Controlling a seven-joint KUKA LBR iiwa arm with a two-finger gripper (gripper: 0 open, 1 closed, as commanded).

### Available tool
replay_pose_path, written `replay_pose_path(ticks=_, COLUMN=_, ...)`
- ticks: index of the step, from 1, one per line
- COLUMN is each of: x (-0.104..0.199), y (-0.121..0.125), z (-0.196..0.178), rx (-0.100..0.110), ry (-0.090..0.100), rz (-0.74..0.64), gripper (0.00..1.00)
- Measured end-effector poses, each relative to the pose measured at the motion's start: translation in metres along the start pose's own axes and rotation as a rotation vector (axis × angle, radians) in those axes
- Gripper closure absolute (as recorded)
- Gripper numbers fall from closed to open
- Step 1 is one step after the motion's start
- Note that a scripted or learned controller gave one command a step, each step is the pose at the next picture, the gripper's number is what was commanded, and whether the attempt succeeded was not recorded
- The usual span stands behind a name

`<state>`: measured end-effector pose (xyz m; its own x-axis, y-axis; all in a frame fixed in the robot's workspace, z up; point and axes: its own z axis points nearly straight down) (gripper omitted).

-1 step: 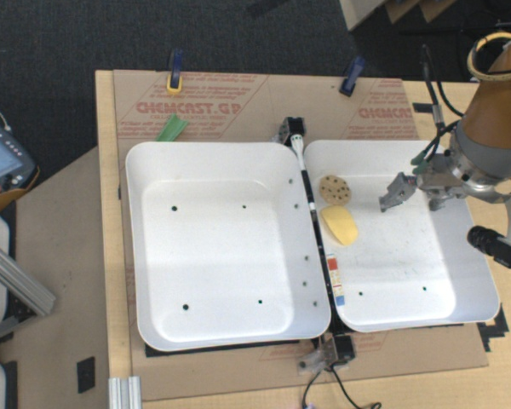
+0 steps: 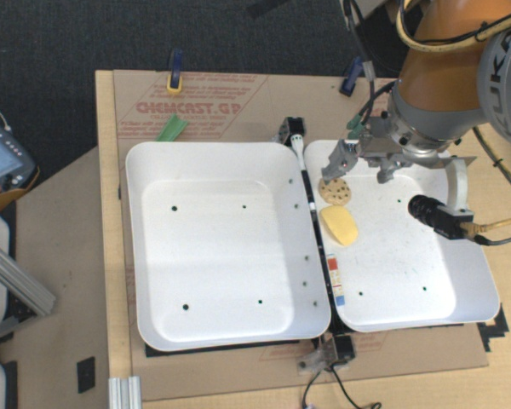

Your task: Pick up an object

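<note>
A round tan cookie with dark chips [image 2: 335, 192] lies flat in the right bin [image 2: 443, 305], close to that bin's left wall and toward its far edge. Just nearer the camera, almost touching it, sits a pale yellow rounded block [image 2: 340, 226], also along the left wall; a small card with red and blue marks [image 2: 335, 281] lies further along the same wall toward the near edge. The gripper [image 2: 358, 162] hangs right above the cookie's far side, with one grey finger [image 2: 334, 168] reaching down to its rim; the other finger sits toward the bin's middle, so they look spread, with nothing pinched between them. The left bin [image 2: 153, 254] lies alongside, across the black divider strip [image 2: 311, 220]. The step in hand seems to be the descent onto the cookie. To do it well, the fingers should straddle the cookie across its width, not land on its top, and stay clear of the bin wall beside it. The yellow block is so near that a slanted approach could nudge it; a straight drop looks safest.
</note>
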<state>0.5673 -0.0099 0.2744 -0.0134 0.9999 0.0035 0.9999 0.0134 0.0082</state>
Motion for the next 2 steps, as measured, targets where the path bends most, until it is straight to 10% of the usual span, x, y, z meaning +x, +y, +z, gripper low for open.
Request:
replay_pose_path(ticks=1, x=-0.008, y=-0.001, z=-0.007, rx=0.004, ry=-0.004, rz=0.012, gripper=1.00)
replay_pose_path(ticks=2, x=0.017, y=-0.052, z=-0.018, rx=0.013, ry=-0.001, rz=0.010, gripper=1.00)
